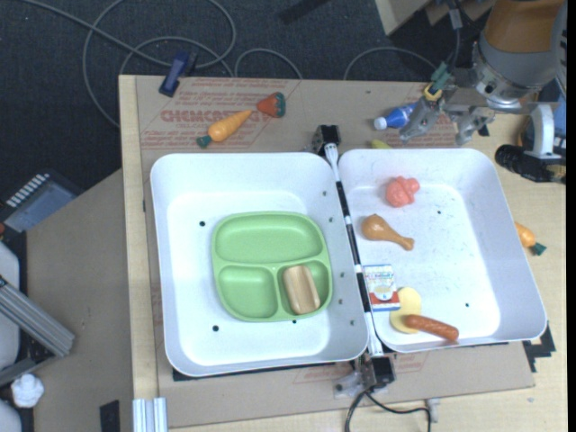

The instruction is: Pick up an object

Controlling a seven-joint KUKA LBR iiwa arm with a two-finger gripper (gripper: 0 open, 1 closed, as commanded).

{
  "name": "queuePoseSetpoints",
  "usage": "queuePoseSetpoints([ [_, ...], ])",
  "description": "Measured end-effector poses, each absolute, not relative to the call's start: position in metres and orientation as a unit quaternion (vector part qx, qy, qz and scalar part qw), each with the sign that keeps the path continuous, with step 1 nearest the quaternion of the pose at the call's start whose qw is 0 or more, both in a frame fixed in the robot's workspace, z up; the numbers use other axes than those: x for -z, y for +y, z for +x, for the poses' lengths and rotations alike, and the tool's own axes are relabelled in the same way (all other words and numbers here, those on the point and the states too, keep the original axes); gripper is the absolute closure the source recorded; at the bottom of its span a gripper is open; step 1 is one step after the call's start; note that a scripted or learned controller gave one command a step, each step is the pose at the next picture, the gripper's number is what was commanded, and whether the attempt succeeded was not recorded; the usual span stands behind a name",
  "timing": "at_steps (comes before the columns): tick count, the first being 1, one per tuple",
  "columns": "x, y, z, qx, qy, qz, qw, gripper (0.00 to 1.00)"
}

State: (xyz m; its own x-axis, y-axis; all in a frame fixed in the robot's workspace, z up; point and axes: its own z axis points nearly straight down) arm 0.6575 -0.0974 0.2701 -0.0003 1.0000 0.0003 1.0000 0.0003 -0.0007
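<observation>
I have the gripper (444,120) hanging above the far rim of the right bin (504,241), jaws spread and carrying nothing, so I judge this the approach step with no target committed. In that bin lie a pink lump (401,190), a drumstick (386,231), a small carton (379,286), a yellow piece (407,302) and a sausage (431,328). The pink lump sits nearest and stands apart from the rest. Next I would bring the arm inward over it, descend, then close.
</observation>
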Motion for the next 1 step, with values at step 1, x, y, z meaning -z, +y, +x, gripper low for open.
queuePoseSetpoints([
  [1, -0.1831, -0.0723, 0.6628, -0.0009, -0.707, -0.707, 0.002, 0.00],
])
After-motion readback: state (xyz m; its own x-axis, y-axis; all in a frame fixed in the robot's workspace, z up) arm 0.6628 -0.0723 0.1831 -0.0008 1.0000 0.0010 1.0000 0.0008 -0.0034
